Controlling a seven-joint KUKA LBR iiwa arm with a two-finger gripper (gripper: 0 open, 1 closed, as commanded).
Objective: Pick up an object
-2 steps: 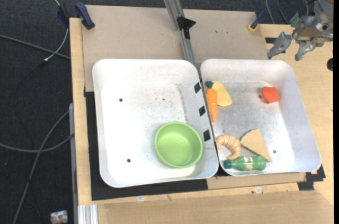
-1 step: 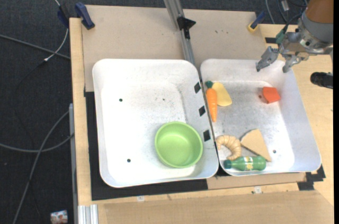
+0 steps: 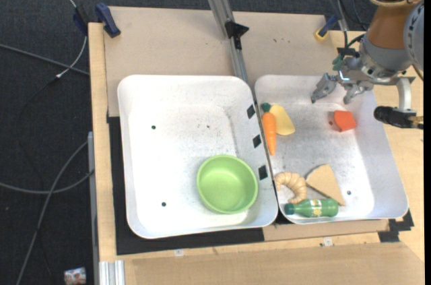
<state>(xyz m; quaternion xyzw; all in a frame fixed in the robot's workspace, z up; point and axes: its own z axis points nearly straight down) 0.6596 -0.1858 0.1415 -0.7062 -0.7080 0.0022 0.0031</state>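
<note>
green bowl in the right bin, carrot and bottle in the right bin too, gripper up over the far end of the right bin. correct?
Not quite: the green bowl sits in the left bin, near its front right corner, as the camera view shows. The rest holds: the carrot and bottle lie in the right bin, and the gripper hangs over its far end.

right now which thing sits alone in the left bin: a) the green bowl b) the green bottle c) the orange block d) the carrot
a: the green bowl sits in the left bin near its front right corner, while the carrot, green bottle and orange block all lie in the right bin.
</note>
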